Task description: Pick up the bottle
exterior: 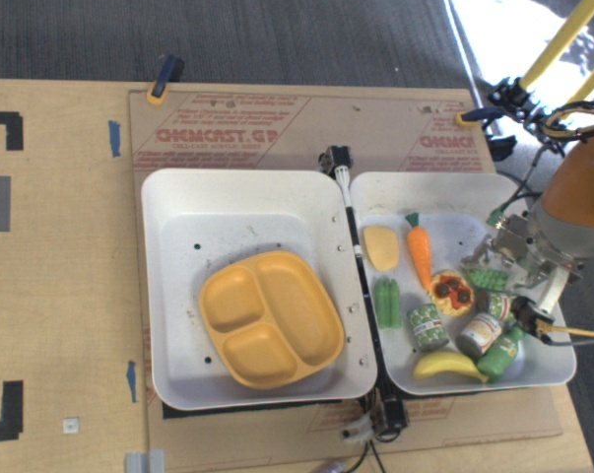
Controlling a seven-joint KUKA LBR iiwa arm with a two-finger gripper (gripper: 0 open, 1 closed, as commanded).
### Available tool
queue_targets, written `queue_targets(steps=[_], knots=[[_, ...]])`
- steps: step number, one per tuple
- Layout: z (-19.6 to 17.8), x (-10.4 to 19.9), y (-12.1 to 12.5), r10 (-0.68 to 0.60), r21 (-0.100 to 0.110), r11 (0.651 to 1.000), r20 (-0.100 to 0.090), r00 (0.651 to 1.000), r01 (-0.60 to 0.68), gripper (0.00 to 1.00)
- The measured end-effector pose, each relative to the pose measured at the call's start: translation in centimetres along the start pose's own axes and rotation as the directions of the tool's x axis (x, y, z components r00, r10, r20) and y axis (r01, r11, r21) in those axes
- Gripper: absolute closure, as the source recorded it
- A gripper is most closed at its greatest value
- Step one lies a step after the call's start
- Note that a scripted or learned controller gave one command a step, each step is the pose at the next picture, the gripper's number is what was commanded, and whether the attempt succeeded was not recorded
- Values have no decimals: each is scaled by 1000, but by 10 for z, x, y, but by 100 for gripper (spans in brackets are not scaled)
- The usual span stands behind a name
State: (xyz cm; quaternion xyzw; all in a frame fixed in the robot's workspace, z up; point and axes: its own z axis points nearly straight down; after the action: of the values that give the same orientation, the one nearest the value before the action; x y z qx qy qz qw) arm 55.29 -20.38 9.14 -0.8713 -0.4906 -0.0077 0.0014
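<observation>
Camera view: gripper (518, 286) above bottle (500, 353).

A yellow divided plate (269, 316) lies in the left bin (168, 205); a carrot (420, 252) lies in the right bin (444, 187).

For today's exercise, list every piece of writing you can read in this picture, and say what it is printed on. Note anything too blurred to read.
"CHEMCAST GP", red print on the brown protective sheet behind the left bin.
"CHEMCAST", partly cut off, red print on the same sheet's right part, behind the right bin.
The smaller red lines around both prints: too small to read.
Can labels in the right bin: too blurred to read.
</observation>
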Motion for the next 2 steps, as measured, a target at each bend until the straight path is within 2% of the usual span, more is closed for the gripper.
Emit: queue_targets(steps=[1,2], knots=[[1,4,-1,-3,2,1000,-5,1000,3,0],[1,-9,-31,153,-2,988,0,988,-153,0]])
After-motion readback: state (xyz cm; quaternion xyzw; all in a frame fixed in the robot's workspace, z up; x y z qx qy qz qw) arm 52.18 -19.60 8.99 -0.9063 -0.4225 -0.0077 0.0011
